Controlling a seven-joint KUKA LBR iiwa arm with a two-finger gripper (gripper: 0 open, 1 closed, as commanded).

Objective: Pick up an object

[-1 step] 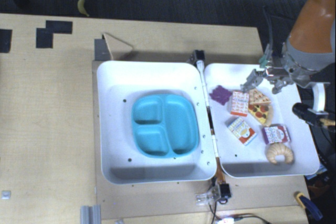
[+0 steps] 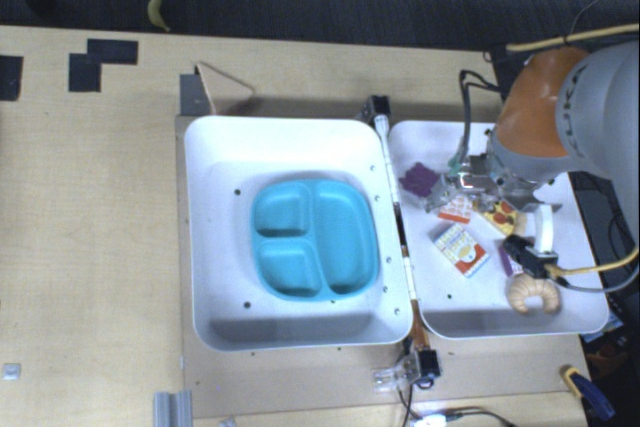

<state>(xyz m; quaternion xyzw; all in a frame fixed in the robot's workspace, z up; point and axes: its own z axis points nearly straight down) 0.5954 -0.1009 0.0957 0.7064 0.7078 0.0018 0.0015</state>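
Observation:
My gripper (image 2: 453, 188) hangs low over the right bin (image 2: 440, 315), near its upper middle. Just left of it lies a dark purple lump (image 2: 420, 179). A small red and white piece (image 2: 455, 211) sits right under the gripper's tip. A white carton with a colourful print (image 2: 460, 248) lies a little nearer the front. A red and yellow item (image 2: 498, 214) rests under the wrist. A tan croissant-shaped toy (image 2: 533, 294) is at the front right, with a purple stick (image 2: 506, 261) beside it. Nothing is visibly held.
The left bin (image 2: 215, 215) holds a blue divided plate (image 2: 315, 237). A raised rim between the two bins runs down the middle (image 2: 398, 225). The grey and orange arm (image 2: 545, 115) covers the right bin's far right corner.

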